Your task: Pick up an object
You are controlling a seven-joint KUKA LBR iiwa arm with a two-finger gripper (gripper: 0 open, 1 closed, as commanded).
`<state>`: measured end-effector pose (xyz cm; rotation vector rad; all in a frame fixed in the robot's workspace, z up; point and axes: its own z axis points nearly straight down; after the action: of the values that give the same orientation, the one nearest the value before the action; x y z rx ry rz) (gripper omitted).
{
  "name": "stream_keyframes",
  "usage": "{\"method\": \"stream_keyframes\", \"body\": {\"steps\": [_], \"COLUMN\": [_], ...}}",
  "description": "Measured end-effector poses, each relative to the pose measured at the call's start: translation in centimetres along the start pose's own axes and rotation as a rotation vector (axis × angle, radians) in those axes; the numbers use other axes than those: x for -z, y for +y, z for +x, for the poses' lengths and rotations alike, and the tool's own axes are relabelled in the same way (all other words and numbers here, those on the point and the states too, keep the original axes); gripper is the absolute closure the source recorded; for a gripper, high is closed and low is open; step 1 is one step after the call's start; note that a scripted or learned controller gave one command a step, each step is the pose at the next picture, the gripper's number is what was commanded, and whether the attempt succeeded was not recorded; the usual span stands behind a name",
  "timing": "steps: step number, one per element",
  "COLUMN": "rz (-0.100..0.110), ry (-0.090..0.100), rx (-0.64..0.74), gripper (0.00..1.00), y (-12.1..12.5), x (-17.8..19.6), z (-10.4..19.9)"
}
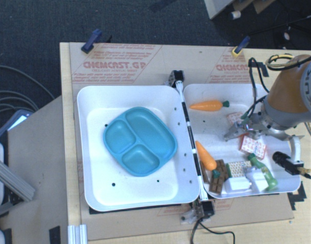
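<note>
Bench [120, 65]: brown board printed with red lettering, dark carpet behind, clamps at the top edge.
Left bin [89, 136]: shallow, white, holds one item.
Blue plate [140, 141]: three compartments, lies flat mid-bin, turned at an angle.
Divider: the two bins touch along a black-edged seam.
Right bin [211, 93]: white, most objects crowded toward its near end.
Carrot 1 [206, 155]: orange, lies by the bin's left wall, slanted.
Carrot 2 [209, 105]: orange with green tip, lies across the far part of the bin, well apart from the clutter.
Brown block [219, 176]: near corner, just beside carrot 1's lower end.
White box [238, 184]: near wall, next to the brown block.
Red patterned packet [252, 146]: just beside the gripper.
Green bottle [263, 172]: lying down, right of the white box.
Gripper [238, 130]: low over the bin's middle, metal fingers [231, 134] pointing left; nothing seen between them, spread cannot be told.
Arm [290, 98]: grey with orange band, enters from the right.
</note>
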<state>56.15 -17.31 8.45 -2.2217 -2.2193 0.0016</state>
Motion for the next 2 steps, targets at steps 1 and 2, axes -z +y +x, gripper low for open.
{"method": "stream_keyframes", "body": {"steps": [1,2], "rz": [0.001,0.0], "ry": [0.007,0.001], "rx": [0.004,0.0], "gripper": [0.0,0.0], "y": [-2.3,-8.3], "x": [0.0,0.0], "z": [-4.3,-0.6]}}
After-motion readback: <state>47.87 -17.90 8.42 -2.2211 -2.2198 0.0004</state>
